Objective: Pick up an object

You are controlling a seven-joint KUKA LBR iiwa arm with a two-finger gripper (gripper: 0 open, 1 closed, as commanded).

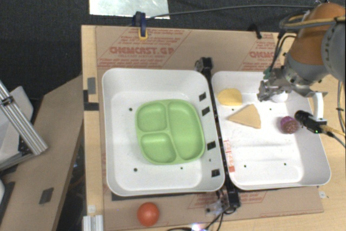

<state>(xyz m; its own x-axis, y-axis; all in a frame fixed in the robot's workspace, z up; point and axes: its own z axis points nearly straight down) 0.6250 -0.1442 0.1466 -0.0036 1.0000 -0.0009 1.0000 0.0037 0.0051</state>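
Now | gripper (268, 92) over right bin (270, 165) | cheese wedge (246, 116) just below-left

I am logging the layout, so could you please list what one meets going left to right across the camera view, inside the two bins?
Green tray → yellow piece → tan wedge → tool → purple ball
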